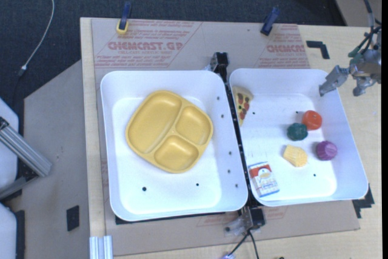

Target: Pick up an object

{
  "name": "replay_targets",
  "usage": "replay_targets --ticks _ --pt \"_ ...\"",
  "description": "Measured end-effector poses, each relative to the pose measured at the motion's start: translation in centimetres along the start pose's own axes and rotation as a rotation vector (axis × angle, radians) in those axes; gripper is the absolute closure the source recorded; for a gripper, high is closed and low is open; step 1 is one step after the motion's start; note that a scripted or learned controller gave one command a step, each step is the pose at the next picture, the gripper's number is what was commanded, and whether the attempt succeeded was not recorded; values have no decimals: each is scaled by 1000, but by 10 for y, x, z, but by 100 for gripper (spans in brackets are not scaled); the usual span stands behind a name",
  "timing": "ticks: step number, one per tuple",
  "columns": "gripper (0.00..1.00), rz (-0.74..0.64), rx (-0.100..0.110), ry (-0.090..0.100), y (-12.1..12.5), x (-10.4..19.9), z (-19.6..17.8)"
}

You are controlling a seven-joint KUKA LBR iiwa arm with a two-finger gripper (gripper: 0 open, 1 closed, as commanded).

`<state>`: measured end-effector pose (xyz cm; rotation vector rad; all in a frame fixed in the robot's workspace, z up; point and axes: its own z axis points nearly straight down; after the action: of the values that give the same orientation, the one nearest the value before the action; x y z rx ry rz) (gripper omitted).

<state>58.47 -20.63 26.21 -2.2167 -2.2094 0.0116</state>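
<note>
Jaws spread apart with nothing between them, above right bin's far corner, orange ball nearby

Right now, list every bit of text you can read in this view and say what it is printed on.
"CHEMCAST GP": red print on the brown board behind the left bin.
"CHEMCAST", cut off: same print behind the right bin.
Smaller red lines under both: too blurred to read.
Small card in the right bin: print too small to read.
</note>
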Motion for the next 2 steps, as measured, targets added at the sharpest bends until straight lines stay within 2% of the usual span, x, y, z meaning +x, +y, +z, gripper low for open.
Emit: replay_targets --ticks 1,2 --pt "0 -4 -13 -3 2 1 -7" --pt "0 -3 -7 -1 -1 -7 52"
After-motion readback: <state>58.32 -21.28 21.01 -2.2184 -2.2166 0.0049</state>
